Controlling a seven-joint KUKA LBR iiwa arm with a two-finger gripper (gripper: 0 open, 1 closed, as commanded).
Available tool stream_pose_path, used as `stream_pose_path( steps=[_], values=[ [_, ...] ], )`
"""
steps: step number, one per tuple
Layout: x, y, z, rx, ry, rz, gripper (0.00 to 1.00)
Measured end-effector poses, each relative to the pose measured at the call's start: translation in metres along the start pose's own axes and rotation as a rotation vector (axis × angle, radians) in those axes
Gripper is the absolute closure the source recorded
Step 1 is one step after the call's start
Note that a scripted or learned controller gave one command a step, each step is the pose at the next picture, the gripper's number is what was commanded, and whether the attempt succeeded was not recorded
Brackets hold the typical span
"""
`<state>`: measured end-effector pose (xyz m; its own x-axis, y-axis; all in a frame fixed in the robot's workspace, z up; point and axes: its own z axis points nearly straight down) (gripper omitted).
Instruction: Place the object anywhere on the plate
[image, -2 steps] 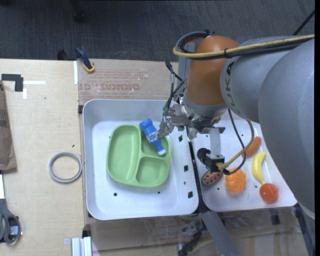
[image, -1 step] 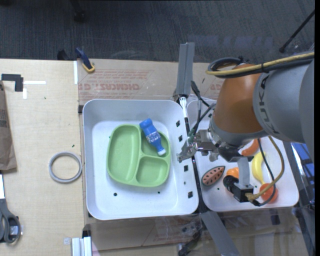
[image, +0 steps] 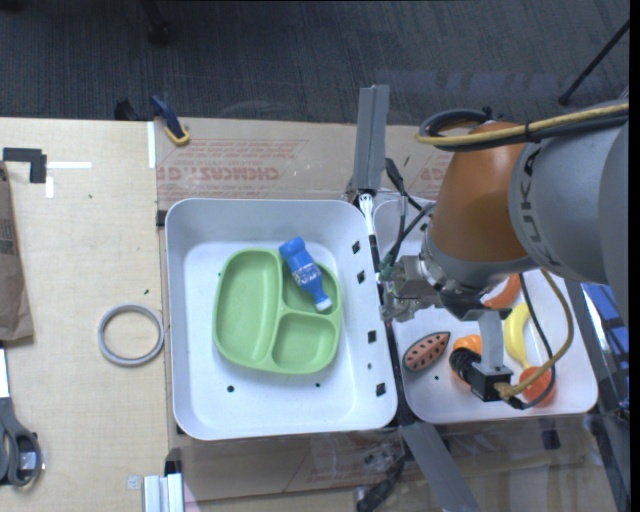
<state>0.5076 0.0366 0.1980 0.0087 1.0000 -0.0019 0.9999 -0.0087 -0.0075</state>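
A green divided plate (image: 250, 320) lies in the left white bin (image: 180, 330). A small blue bottle (image: 303, 272) rests on its side across the plate's upper right compartment, cap end toward the lower right. My gripper (image: 400, 293) hangs beneath the orange-banded wrist, over the wall between the two bins, to the right of the plate and apart from the bottle. The wrist hides its tips.
The right bin (image: 450, 405) holds a brown-orange oval piece (image: 426, 351), a yellow banana-like item (image: 516, 335) and orange pieces (image: 541, 384), partly under the arm. A grey ring (image: 130, 333) lies on the bench left of the bins.
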Motion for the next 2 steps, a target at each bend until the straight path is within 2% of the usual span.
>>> stream_pose_path(
  steps=[1,2],
  values=[
    [0.071,0.042,-0.033,-0.004,0.0,-0.009,1.0],
    [0.12,0.033,-0.063,-0.004,-0.001,-0.01,1.0]
  ],
)
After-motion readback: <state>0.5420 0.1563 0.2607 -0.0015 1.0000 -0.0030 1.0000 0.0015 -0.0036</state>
